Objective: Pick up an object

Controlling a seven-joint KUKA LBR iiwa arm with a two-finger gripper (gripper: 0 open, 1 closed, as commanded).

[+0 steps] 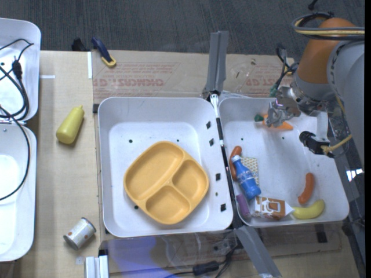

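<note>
My gripper hangs low over the far end of the right bin, just above a small orange carrot-like piece with a green tip. In the same bin lie a blue bottle, a red-orange piece beside it, a checkered packet, a small carton, a purple item, a red sausage and a yellow banana. The gripper's lower part blends with the carrot, so contact is unclear.
The left bin holds a yellow divided plate. On the bench to the left lie a yellow squeeze bottle, a small can and a blue-and-yellow clamp. A grey post stands between the bins.
</note>
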